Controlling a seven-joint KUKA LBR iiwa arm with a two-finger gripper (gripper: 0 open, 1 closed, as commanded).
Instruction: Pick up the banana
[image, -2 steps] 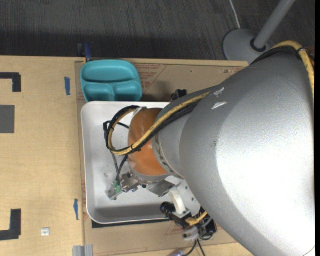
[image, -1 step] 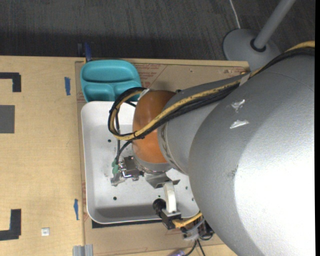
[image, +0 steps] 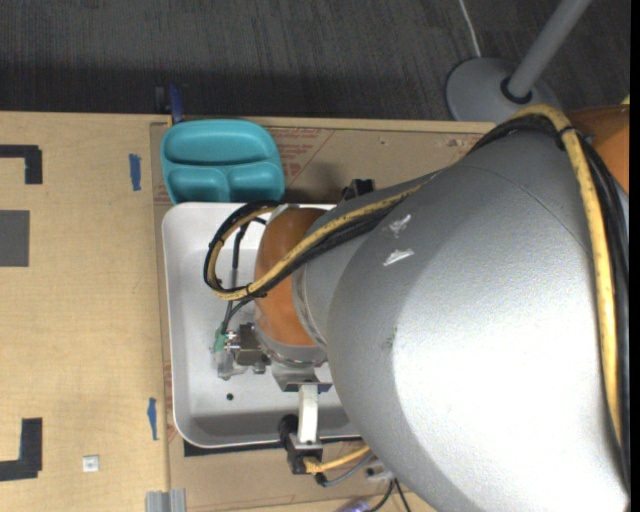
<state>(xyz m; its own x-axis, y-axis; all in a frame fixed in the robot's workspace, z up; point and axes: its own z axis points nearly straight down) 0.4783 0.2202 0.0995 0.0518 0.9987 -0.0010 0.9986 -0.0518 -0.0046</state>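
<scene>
The arm (image: 450, 300) hangs low over the left white bin (image: 190, 300), can't tell the gripper's state, and with the banana hidden it could easily grab air

A teal moulded tray (image: 222, 160) sits at the far edge of a shallow white bin (image: 190, 300) — just touching its rim. Both rest on a tan surface (image: 80, 300) marked with black tape (image: 25, 165) and blue tape strips (image: 136, 172).
</scene>
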